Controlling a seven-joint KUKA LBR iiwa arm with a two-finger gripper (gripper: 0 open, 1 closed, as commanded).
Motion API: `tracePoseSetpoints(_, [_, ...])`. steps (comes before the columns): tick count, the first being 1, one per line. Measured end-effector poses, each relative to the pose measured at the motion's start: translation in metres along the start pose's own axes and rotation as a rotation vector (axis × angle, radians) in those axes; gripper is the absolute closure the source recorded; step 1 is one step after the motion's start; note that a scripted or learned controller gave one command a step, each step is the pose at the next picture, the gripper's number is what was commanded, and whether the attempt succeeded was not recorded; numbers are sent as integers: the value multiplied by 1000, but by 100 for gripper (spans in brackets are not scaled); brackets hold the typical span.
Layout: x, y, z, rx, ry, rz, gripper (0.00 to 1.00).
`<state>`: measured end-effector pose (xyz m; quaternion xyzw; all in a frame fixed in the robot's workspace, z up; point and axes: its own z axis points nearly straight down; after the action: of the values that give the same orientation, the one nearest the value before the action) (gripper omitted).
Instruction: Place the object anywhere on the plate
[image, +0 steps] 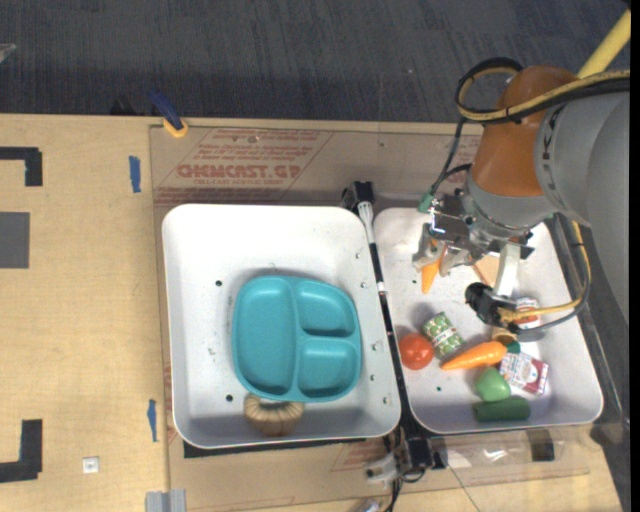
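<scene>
1. Plate (297, 338): teal, sectioned, in your left bin, bare.
2. Small carrot (429, 274): right bin, dangling under the hand.
3. Hand (447, 252): clenched on that carrot's top; thin grip, may slip crossing the divider.

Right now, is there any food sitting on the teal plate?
No, the teal plate in the left bin has bare compartments; the carrot and tomato lie in the right bin.

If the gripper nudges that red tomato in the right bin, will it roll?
Probably. The tomato looks round and smooth, so a push would likely roll it. The can and carrot close beside it might stop it. Its glossy skin may slip.
</scene>
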<state>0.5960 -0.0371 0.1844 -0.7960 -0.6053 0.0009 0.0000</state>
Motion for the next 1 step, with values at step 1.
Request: tracePoseSetpoints(1, [107,-52,0,4,4,73,100])
